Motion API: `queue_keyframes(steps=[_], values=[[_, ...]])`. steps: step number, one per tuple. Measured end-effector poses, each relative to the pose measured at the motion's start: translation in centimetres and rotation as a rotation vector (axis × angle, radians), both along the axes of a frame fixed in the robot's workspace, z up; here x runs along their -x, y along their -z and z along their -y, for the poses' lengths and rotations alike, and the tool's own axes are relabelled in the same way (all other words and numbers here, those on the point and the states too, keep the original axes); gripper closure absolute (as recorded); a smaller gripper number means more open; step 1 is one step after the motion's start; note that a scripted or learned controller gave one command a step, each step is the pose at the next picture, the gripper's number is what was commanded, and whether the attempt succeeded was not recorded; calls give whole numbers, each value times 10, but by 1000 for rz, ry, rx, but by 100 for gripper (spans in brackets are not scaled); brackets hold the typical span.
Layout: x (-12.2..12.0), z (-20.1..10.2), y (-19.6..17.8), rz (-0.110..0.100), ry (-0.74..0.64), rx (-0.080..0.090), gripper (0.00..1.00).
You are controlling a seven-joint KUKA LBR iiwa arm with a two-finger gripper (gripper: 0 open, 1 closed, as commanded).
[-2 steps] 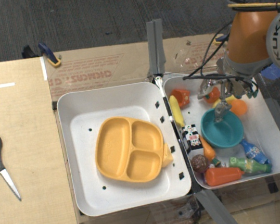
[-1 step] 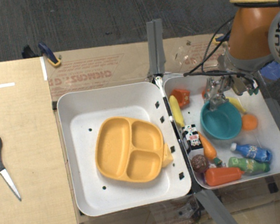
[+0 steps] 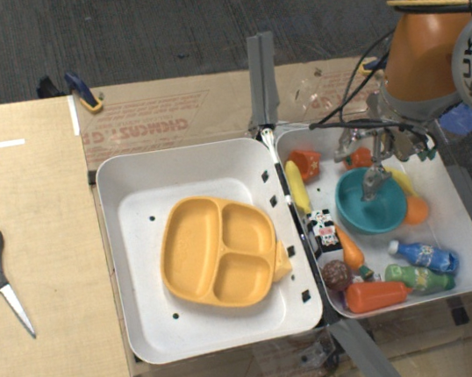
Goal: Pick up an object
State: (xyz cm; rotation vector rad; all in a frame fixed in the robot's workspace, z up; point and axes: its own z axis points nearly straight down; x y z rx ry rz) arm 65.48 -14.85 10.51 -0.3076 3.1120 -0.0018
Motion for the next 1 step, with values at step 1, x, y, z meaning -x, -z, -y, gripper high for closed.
queue_keyframes(steps=[1], values=[[60,35,12,-10,2,0,0]])
